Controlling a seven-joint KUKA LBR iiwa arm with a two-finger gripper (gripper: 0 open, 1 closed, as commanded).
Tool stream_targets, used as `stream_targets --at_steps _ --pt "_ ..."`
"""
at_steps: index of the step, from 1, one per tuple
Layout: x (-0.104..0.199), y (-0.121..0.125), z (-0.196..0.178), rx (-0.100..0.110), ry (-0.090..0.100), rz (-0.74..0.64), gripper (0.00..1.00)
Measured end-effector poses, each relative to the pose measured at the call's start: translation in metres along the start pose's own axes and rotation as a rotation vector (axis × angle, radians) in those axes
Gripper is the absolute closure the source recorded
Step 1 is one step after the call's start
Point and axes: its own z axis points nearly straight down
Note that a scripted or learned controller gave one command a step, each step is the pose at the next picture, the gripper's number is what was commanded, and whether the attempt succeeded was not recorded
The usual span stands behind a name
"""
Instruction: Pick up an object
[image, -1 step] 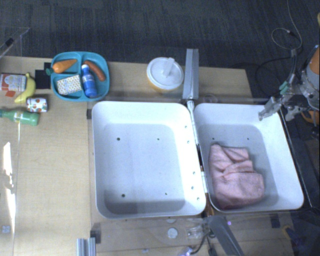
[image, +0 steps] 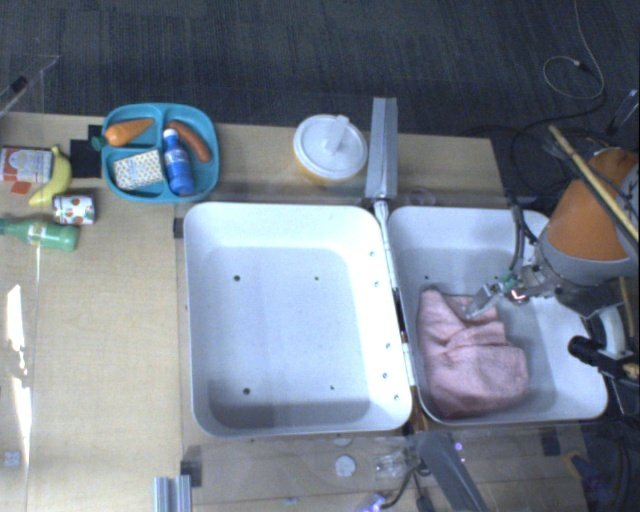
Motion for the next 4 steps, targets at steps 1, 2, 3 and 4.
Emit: stream_targets --at_steps 1,2,3,4 --pt "0.050 -0.010 0.008 -0.007 -0.003 -0.042 0.00" --pt "0.049 -0.006 -0.005 -0.015 -0.007 -0.043 1.00" --pt "0.049 -0.006 -0.005 -0.015 -0.007 -0.043 0.00" --pt "0.069 0.025 0.009 -0.006 -0.001 0.265 0.00"
